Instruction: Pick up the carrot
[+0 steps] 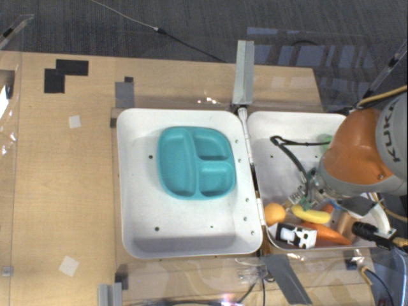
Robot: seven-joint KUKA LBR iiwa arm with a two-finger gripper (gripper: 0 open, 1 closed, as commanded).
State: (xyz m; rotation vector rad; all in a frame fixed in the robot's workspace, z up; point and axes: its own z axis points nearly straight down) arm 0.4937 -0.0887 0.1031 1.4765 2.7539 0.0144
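Looking down on a wooden counter (57,190) carrying two shallow white bins side by side. Finding the carrot (328,235) lying flat in the near part of the right bin (280,129), close against the bin's front wall, with its orange body running roughly left to right. Seeing a small black-and-white object (298,235) touching the carrot's left end, and a yellow banana (310,215) lying just behind both, at a slight slant. Noting a round orange fruit (275,213) sitting left of the banana, near the wall between the bins. Making out a brownish item (344,222) just beside the carrot on the right, too hidden to name.

Watching the arm (357,148) reaching in from the right, with its orange band hanging over the right half of the right bin and covering much of that side. Spotting the dark wrist hardware below the band, hovering just behind the banana and near the carrot. Not being able to tell whether the jaws are spread or pressed together, as the band and wrist are hiding them; seeing nothing pinched there. Tracing a black cable (290,146) looping across the bin floor from the far left part toward the wrist.

Seeing a teal divided plate (196,162) resting in the middle of the left bin (137,190), well apart from the carrot. Noticing a grey metal post (243,72) standing at the far end of the seam between the bins.
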